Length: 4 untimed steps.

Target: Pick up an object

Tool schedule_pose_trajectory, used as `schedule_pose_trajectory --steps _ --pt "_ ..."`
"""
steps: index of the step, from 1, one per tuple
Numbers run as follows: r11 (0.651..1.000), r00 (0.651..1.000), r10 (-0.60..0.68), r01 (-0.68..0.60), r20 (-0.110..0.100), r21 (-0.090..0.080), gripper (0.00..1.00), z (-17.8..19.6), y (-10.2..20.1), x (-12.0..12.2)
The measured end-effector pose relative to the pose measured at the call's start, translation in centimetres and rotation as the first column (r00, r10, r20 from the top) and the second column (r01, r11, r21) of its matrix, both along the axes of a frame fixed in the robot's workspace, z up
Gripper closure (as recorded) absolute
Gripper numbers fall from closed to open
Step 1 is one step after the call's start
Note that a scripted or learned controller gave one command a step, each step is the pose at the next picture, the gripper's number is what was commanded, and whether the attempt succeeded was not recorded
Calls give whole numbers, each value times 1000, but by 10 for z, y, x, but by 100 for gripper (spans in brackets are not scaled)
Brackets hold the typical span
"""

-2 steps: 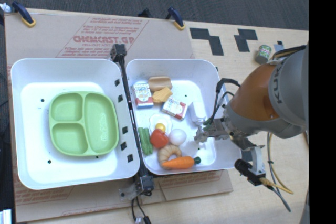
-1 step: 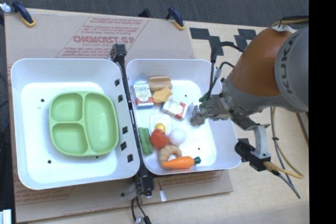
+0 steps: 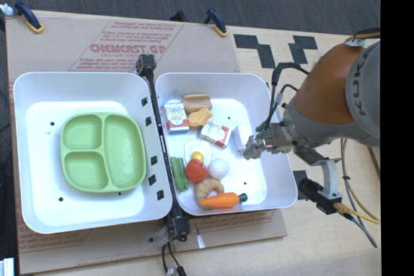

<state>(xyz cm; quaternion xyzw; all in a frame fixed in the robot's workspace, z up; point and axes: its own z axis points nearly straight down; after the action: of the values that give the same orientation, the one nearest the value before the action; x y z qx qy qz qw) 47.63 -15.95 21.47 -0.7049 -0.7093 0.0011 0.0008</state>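
Observation:
The right bin holds several toy foods. Among them are an orange carrot, a red tomato, a white egg, a tan croissant-like piece and a green bean pod. Farther back lie a bun, a yellow wedge and two red-and-white packets. My gripper hangs low over the right side of this bin, just right of the nearer packet and above the egg. Nothing shows in its grasp.
The left bin holds a green divided plate. Black clips line the seam between the bins. The grey and orange arm reaches in over the right bin's right wall. Cables trail at the lower right.

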Motion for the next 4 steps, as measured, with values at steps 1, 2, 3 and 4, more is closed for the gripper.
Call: schedule_pose_trajectory --steps 1,2,3,4 --pt "1000 1000 0 0 4 0 100 38 -14 73" --pt "1000 1000 0 0 0 0 100 7 -13 32" --pt "1000 1000 1 -1 2 1 100 -2 -34 85" --pt "1000 1000 0 0 0 1 100 -16 -32 80"
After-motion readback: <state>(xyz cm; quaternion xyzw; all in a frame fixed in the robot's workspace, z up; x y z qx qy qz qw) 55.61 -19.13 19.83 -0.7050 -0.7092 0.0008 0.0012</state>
